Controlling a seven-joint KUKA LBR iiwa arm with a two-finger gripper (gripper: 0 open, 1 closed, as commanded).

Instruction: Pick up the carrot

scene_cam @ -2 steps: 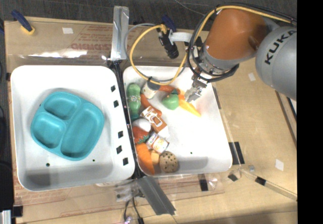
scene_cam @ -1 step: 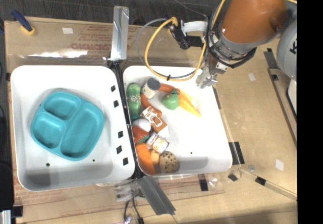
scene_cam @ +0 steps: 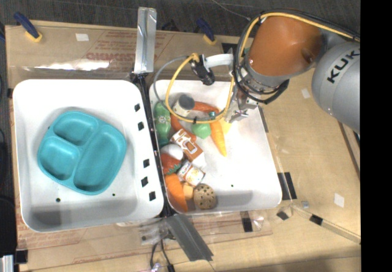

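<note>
In the right bin [scene_cam: 269,160]:
Carrot [scene_cam: 218,136]: lies bare, tip toward the camera.
Claw [scene_cam: 236,113]: just above its top; grip state unclear.
Advice: centre over the thick end, descend straight.

Carrot [scene_cam: 218,135] orange. Divided plate [scene_cam: 81,151] teal. Bins [scene_cam: 30,105] white. Cookie [scene_cam: 204,197] brown, dark-speckled. Bottle [scene_cam: 163,120] green. Desk [scene_cam: 318,160] tan. Arm band [scene_cam: 282,44] orange, arm body [scene_cam: 343,84] grey.
</note>
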